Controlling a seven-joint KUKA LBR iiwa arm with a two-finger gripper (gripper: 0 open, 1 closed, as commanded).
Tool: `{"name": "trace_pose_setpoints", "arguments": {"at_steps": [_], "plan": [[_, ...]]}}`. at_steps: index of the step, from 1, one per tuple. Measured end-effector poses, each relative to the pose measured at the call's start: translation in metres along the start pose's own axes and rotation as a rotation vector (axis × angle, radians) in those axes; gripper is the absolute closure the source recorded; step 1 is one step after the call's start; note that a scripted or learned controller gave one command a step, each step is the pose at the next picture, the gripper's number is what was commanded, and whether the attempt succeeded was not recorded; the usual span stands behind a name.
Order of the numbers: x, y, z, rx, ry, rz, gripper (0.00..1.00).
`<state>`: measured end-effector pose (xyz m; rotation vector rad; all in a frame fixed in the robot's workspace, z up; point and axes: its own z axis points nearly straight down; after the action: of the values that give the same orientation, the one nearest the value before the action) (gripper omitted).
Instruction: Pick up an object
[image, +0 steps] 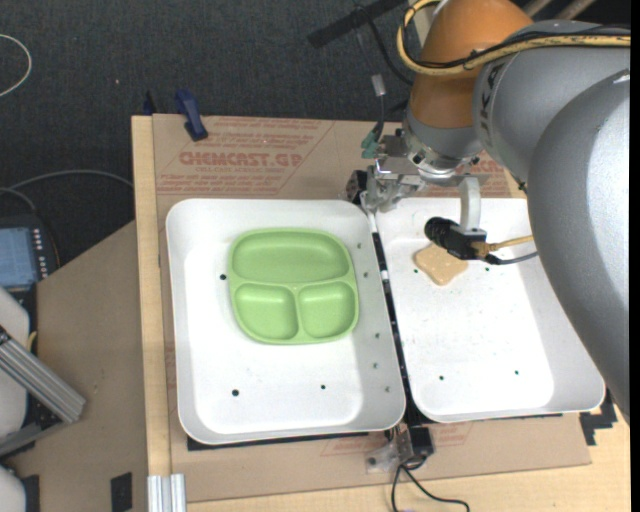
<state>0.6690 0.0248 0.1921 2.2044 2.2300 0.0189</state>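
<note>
A small tan, flat piece shaped like a slice of toast (441, 266) lies in the right bin (500, 340), near its back left corner. My gripper (374, 196) hangs below the orange wrist band at the back end of the ridge between the two bins. It is to the left of the tan piece and apart from it. I see nothing held under it. A light green divided plate (294, 284) with three compartments rests in the left bin (270, 400).
The bins stand on a brown cardboard sheet (250, 150) with red lettering. A blue clip (190, 115) sits at the sheet's back left edge. The grey arm covers the right bin's back right part.
</note>
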Motion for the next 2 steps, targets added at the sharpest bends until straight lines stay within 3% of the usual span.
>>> {"name": "trace_pose_setpoints", "arguments": {"at_steps": [1,2], "plan": [[0.067,-0.055,-0.05,0.012,0.0,0.003,1.0],[0.114,-0.116,-0.108,0.01,0.0,0.003,1.0]]}}
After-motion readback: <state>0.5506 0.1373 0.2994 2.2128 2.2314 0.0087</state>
